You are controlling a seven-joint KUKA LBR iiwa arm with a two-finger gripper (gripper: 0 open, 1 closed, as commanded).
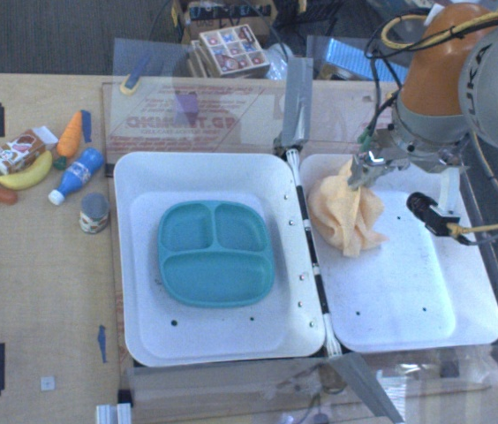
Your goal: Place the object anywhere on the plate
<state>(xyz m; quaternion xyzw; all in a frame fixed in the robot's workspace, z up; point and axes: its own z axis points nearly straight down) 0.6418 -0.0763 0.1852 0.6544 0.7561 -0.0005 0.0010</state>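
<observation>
The teal, three-compartment plastic plate (pixel 216 253) in the left white bin (pixel 134 193) is seen bare, so the placing is judged undone. In the right white bin (pixel 461 325), the crumpled pale-orange cloth (pixel 348 215) is pinched at its top between the closed fingers of the gripper (pixel 361 168); lifting and carrying left are judged still to be done.

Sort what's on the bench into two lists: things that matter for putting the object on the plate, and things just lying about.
For the job:
- crumpled yellow cloth, right bin
- teal divided plate, left bin
- pincer, at the cloth's top

Lying about, left of the bins:
- banana
- carrot
- blue bottle
- small can
</observation>
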